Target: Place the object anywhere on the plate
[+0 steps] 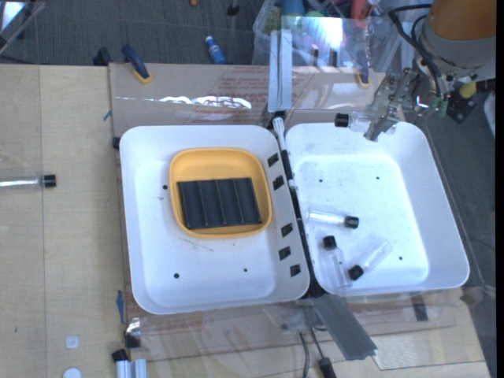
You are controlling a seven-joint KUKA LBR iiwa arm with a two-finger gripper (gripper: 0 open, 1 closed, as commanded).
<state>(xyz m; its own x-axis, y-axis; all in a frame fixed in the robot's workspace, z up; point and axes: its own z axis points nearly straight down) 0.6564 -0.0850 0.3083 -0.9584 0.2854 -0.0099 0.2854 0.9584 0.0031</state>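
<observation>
A yellow plate (183, 172) sits in the left white bin (150, 274), with a dark ribbed block (219, 202) lying on it. My gripper (376, 126) hangs over the far rim of the right bin (441, 235). It is shut on a clear vial with a black cap (352, 120), which sticks out level to the left of the fingertips. Three more clear vials with black caps lie in the near part of the right bin: one (332, 220) near the middle, one (331, 257) close to the divider, and one (368, 256) beside it.
A row of black clips (283, 211) runs along the divider between the bins. A clear box of colourful items (331, 10) stands behind the bins. Another vial (27, 182) lies on the bench at the far left.
</observation>
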